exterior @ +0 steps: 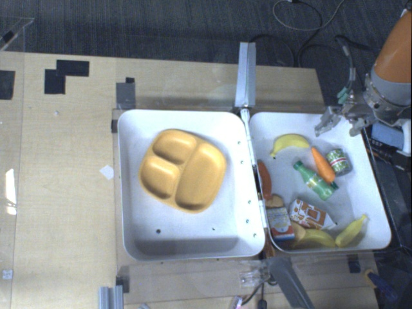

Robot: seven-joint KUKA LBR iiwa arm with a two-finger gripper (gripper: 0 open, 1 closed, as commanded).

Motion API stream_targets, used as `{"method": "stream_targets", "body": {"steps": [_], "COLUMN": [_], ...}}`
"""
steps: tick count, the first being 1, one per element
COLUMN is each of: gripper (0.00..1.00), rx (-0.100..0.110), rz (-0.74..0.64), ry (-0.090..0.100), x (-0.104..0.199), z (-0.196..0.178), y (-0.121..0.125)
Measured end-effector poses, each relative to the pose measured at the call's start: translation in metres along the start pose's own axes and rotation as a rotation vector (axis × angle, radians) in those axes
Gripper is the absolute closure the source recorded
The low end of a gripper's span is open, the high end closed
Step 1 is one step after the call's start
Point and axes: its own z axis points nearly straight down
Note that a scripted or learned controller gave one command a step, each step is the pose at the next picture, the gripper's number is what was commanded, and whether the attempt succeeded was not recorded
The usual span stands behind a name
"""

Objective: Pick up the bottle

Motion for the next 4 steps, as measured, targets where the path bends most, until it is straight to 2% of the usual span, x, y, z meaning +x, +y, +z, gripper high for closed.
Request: {"method": "stream_targets", "body": {"steps": [1,2,3,4], "gripper": [0.0,0.0,0.0,0.0], "rx": [-0.002,0.008,-0.01,-0.014], "rz": [0.217,0.208,0.254,0.125], "ry": [0.006,0.017,0.027,0.011], "x": [0.006,-0.022,-0.01,-0.006], "z": [0.133,0.074,0.139,0.138], "y": [-0.02,0.043,-0.006,-0.06]}}
